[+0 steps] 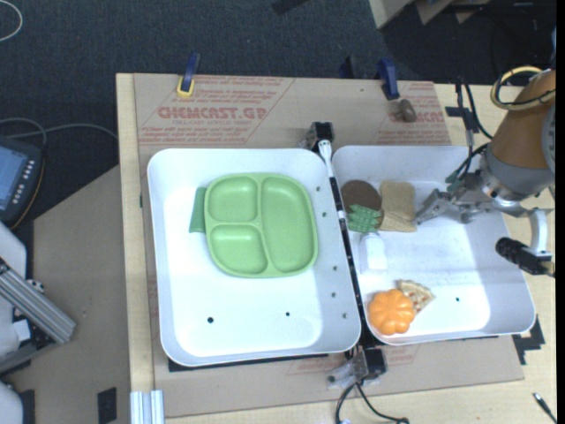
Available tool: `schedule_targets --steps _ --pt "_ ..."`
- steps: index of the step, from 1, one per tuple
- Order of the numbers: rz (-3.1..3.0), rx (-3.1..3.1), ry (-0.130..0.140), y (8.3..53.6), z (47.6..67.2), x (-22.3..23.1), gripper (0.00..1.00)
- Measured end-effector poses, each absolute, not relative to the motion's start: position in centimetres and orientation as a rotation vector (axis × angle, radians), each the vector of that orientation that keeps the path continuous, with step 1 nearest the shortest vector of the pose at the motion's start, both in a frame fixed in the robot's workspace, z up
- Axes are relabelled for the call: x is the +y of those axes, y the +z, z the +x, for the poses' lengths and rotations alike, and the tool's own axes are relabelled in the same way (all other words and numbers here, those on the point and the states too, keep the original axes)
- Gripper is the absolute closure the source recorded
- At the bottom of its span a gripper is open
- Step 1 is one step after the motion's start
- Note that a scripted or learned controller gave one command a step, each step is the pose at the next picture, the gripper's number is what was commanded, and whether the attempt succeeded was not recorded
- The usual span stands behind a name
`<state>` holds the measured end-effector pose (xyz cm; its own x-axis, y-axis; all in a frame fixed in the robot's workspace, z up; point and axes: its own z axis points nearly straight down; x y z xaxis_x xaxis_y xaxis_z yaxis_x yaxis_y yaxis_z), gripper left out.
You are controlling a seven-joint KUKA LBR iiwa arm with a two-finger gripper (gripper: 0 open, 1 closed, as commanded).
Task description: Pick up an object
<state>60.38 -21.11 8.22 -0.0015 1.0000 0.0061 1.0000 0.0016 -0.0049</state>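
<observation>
We see the metal two-finger tool (430,208) low in the right white bin (459,321), touching a flat tan rectangular slab (398,204) lying lengthwise up-down; its grip we cannot tell.

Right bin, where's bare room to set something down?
In the right bin, bare floor lies between the hand and the orange pumpkin. Its far-left corner is crowded: brown disc, tan block, green piece.
</observation>
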Motion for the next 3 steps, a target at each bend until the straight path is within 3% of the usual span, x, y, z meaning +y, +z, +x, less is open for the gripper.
schedule_targets --steps 1,3 --pt "-2.219 -2.223 -0.001 9.6 60.5 -21.3 1.00" --pt "-2.226 -2.230 -0.007 20.4 61.5 -20.9 1.00"
